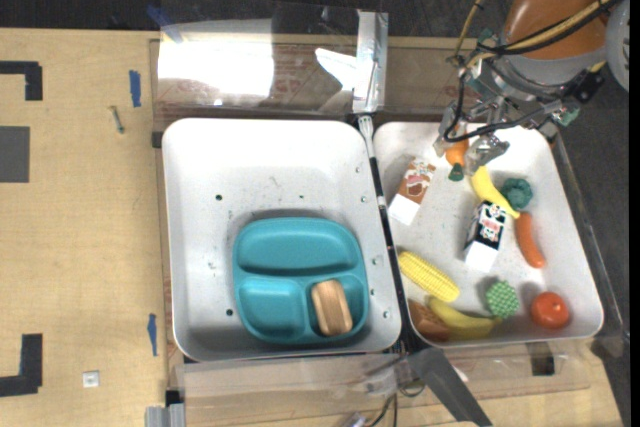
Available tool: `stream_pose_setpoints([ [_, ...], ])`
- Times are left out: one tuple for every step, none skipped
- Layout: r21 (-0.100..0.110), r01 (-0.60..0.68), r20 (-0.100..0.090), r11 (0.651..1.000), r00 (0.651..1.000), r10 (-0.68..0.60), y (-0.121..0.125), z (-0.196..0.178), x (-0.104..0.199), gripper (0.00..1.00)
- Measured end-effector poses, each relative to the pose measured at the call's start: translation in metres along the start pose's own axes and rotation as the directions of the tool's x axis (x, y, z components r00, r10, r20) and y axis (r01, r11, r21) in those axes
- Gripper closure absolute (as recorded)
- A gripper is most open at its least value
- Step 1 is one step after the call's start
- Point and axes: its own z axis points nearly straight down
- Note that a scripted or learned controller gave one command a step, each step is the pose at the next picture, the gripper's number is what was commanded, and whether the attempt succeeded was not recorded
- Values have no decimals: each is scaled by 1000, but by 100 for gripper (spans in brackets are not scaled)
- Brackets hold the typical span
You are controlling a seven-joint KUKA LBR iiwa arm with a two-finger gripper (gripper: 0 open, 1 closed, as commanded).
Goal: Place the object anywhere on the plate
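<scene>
The pincer [478, 147] hovers at the right bin's [575, 245] far edge, over a small orange piece [456, 154]; whether it is open cannot be told. That toy looks light, rigid and slick, best pinched across its middle. The teal plate [290, 260] sits in the left bin, holding a bread roll [331, 306].

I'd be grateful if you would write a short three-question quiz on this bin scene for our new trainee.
1. True or false: the brown bread roll lies in the teal plate's largest compartment.
2. Which bin holds the corn cob? A) left B) right
3. Fill in: the gripper is over the right bin's ____ end.

Key: 1 false, it lies in a small lower compartment; 2 B; 3 far.
</scene>
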Motion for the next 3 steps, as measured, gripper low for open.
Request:
stream_pose_setpoints([
  [-2, 110, -1, 994, 994, -110, 60, 10, -56, 100],
  [5, 106, 8, 994, 994, -107, 58, -3, -58, 100],
  [11, 104, 17, 994, 994, -105, 57, -16, -60, 100],
])
